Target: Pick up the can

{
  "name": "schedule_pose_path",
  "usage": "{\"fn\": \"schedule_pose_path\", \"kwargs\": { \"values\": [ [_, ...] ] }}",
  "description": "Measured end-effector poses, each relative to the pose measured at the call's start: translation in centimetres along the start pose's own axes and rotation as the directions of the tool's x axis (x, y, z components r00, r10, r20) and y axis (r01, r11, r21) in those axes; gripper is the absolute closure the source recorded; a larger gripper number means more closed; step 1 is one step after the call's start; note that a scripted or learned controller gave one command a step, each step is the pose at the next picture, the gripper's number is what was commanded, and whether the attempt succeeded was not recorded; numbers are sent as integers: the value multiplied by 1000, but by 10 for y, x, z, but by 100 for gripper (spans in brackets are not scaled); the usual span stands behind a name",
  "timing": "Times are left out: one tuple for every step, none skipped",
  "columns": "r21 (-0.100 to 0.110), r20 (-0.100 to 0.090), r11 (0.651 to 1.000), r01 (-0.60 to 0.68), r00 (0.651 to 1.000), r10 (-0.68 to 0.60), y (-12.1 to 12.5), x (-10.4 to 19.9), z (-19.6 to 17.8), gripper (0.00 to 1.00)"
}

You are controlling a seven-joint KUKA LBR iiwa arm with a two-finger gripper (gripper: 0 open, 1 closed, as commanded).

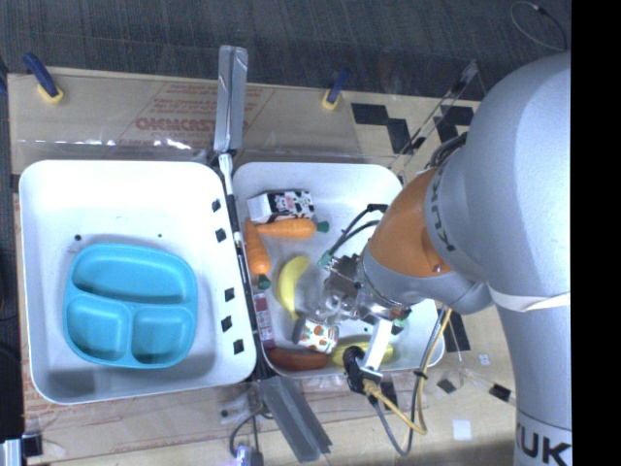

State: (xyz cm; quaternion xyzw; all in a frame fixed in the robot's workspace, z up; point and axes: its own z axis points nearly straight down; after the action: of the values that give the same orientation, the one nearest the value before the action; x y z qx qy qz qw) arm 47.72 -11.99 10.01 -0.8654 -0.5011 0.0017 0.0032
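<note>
Right bin (291,175): small can (316,336), white label with orange-red markings, tilted.

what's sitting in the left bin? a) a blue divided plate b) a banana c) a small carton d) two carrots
a: the blue divided plate lies alone in the left bin, while the banana, carrots and carton are all in the right bin.
</note>
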Motion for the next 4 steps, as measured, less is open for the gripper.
{"fn": "schedule_pose_path", "kwargs": {
  "values": [
    [0, 0, 1000, 1, 1000, -1, 0, 0, 0, 0],
    [-12, -8, 918, -395, 919, 395, 7, -8, 6, 0],
    [-5, -6, 922, -388, 922, 388, 5, -8, -2, 100],
    [-1, -2, 842, -539, 842, 539, 60, -2, -140, 100]
  ]
}}
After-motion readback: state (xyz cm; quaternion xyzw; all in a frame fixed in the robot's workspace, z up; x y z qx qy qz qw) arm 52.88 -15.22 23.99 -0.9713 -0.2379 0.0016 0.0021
